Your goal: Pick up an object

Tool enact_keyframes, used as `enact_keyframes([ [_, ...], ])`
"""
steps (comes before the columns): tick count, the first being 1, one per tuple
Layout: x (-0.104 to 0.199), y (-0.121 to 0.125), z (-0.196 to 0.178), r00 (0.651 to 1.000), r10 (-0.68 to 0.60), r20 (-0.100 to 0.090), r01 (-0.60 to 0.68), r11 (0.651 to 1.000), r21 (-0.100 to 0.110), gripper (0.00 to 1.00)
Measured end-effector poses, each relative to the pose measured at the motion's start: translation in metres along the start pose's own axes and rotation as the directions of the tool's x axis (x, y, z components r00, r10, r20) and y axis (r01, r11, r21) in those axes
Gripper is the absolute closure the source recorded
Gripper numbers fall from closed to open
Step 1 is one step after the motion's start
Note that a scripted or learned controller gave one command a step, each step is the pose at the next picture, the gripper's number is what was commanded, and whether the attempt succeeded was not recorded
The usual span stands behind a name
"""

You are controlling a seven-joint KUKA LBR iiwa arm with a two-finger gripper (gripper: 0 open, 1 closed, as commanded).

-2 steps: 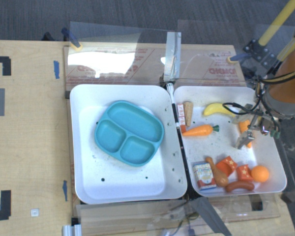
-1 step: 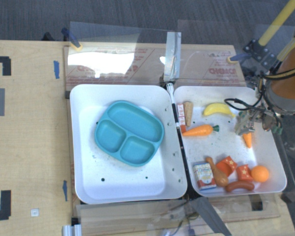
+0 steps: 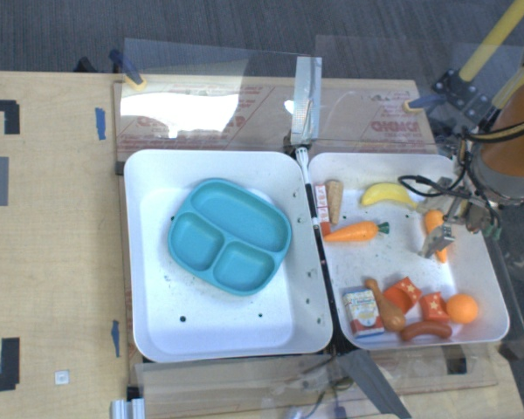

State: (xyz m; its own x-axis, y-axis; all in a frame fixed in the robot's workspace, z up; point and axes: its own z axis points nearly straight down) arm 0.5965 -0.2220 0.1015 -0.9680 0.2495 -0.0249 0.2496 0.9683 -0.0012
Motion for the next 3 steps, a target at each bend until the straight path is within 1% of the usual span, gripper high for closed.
enact_keyframes([
  [1, 0.002, -0.002, 0.014, 0.996, 0.089, -0.015, -0.089, 0.996, 0.0, 0.0],
  [2, 0.011, 0.007, 0.013, 0.974, 0.227, -0.018, -0.227, 0.974, 0.003, 0.0],
  [3, 0.007, 0.007, -0.001, 0.974, 0.226, -0.002, -0.226, 0.974, 0.001, 1.0],
])
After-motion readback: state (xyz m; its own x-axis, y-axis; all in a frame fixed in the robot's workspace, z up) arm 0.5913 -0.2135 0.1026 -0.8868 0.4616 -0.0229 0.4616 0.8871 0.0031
